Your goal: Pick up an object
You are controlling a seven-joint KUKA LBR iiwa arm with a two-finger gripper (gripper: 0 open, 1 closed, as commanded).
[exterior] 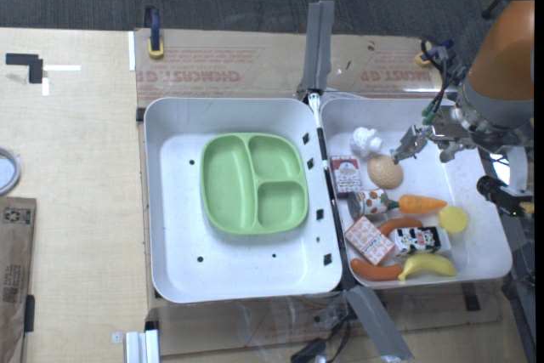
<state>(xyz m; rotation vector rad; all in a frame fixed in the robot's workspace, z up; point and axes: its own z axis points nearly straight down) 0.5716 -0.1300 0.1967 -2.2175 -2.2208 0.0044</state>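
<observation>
The arm is reaching in from three o'clock over the right bin (476, 183), and its gripper (425, 144) is hanging above the bin's upper half, just to the three o'clock side of a tan egg (385, 172) and a white crumpled lump (365, 140). Nothing is sitting between the jaws; whether they are spread or pressed together I cannot tell. The possible targets are all crowding the right bin: a carrot (422, 203) and a lemon (454, 219) near its middle, a banana (429, 266), a red sausage (376, 270), a checked carton (368, 240), a small milk carton (417, 240), a red box (345, 176) and a small can (371, 202). The green divided plate (253, 182) is lying alone in the left bin (170, 208). The main risk, as I am judging it, is the crowding: coming down between neighbours that are touching may be pushing one aside or catching two at once. The egg and the lemon look round and smooth, so a pinch off their middle could be squeezing them out sideways. A descent near the bin's wall could be striking the rim instead.
</observation>
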